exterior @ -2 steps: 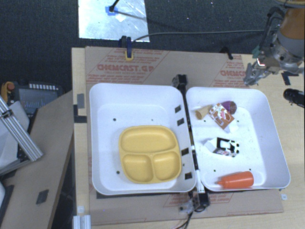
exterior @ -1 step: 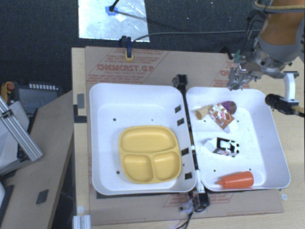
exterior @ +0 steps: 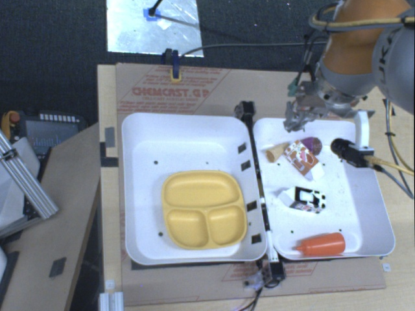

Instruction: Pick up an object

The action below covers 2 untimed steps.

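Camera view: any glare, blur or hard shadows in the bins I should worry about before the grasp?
Camera view: lighting is even, shadows soft; the foil sheet behind the bench glares bright; the white right bin is bright, not washed out; the gripper is slightly soft-edged, its fingers hard to read; the orange bottle and yellow tray look crisp.

- My arm (exterior: pixel 382 44): grey casing at 3 o'clock of frame, w/ a fat rounded orange band (exterior: pixel 360 28) above the wrist.
- Yellowish cable loops over the band's top; thin dark cables run down its 9 o'clock side.
- Wrist below the band: grey metal, stepped ring shape.
- My gripper (exterior: pixel 296 123): small, dark grey metal, blurry, so no screws or markings readable.
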### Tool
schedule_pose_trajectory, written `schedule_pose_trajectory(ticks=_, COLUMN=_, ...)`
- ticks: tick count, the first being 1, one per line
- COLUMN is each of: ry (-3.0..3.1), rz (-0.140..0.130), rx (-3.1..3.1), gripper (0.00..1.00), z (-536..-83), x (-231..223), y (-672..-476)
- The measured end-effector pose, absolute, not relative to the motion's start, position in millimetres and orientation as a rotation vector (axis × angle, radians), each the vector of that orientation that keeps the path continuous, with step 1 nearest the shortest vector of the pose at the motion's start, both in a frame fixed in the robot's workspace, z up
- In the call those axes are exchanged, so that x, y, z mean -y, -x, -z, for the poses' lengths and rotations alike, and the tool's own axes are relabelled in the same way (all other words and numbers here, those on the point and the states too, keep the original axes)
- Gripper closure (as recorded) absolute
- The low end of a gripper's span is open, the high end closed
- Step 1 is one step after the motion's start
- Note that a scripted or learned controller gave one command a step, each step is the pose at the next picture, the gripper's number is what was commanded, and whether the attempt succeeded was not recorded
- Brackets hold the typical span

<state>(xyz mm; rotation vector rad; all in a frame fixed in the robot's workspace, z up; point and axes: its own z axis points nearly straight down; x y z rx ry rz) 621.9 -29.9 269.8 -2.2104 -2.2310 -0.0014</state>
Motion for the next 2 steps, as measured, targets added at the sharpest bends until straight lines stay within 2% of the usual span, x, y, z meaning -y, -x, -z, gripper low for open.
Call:
schedule_pose_trajectory(ticks=1, ry=2.209, rz=0.003, rx=2.232, gripper=1.00, z=-269, x=-29, y=-616.7)
schedule_pose_trajectory(ticks=2, ry=2.211, rz=0.001, rx=2.230, gripper=1.00, z=-247, x=-79, y=-606.7)
